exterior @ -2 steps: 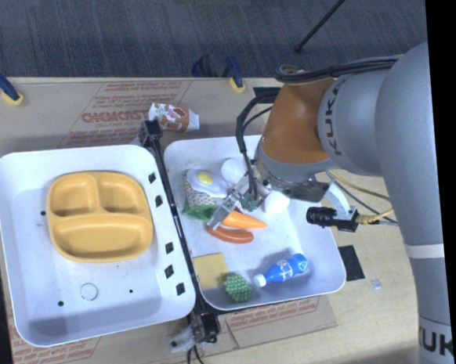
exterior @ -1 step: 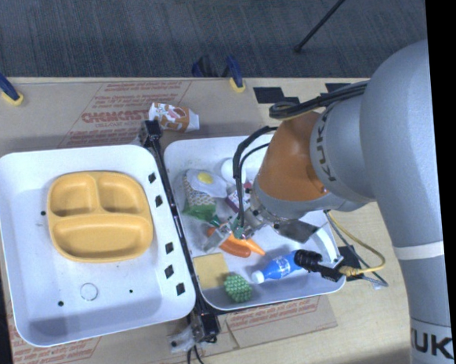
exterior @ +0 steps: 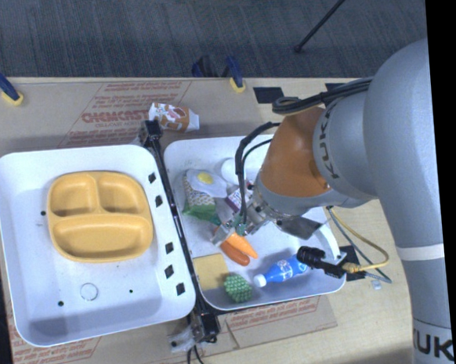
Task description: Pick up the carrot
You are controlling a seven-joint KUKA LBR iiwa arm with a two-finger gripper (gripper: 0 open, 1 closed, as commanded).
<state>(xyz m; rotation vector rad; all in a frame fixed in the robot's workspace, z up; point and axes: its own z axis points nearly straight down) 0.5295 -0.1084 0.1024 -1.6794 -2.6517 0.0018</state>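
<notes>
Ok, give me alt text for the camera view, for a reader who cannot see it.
A grey KUKA arm's end effector reaches into the right bin, just above an orange carrot. Nearby lie a blue bottle and a green brush-like toy; the left bin holds a yellow divided tray.

There is one camera, fixed high above the bench (exterior: 61, 363) and looking down at a slant. It faces toward the far edge, where dark floor (exterior: 122, 28) shows at the top of the view. Both bins are in sight side by side: the left bin (exterior: 22, 256) complete, the right bin (exterior: 214, 300) partly covered by the arm (exterior: 375, 150). The arm comes in from the right and stands nearer to the camera, so it looks large. The distance is medium; small things in the bins are visible but not sharp.
</notes>
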